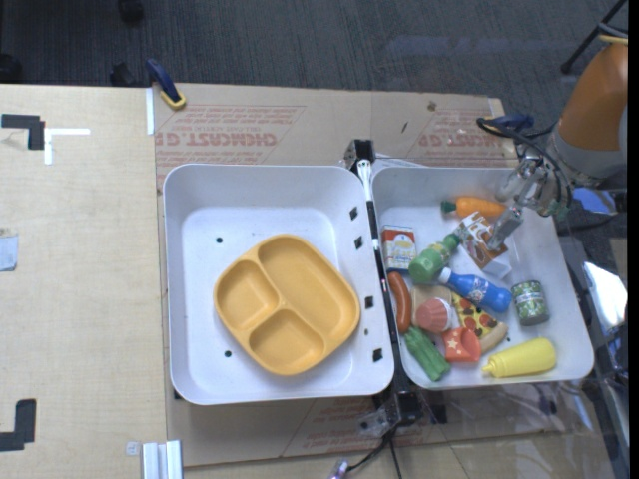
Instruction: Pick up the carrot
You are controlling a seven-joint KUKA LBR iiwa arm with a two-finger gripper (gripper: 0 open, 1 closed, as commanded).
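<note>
In the camera view, nearest the lens at the bottom, sits the front rim of the right bin [559, 375], and just inside it lies a yellow bottle [520, 358]. I take this bin as the landmark. Its left wall touches the left bin [190, 267], where a yellow tray [287, 303] rests alone.

Inside the right bin the toys crowd together: a green pepper [426, 354] at the front left, a pizza slice [476, 319] beside the yellow bottle, a hot dog [401, 300] along the left wall, a blue bottle [478, 288] in the middle, a green can [529, 301] toward the right wall.

The carrot [476, 207] lies at the back of the bin, near the rear wall, flat on the floor with its green end pointing left.

The gripper [511, 218] hangs just right of the carrot, fingers pointing down-left and tips close together, over a red-and-white packet [478, 242]. Nothing shows between the fingers, and whether they touch the carrot I cannot tell.

My judgement: the approach is largely done, but the grasp is not. The carrot is unlifted, so closing on it and raising it clear of the bin remain.
</note>
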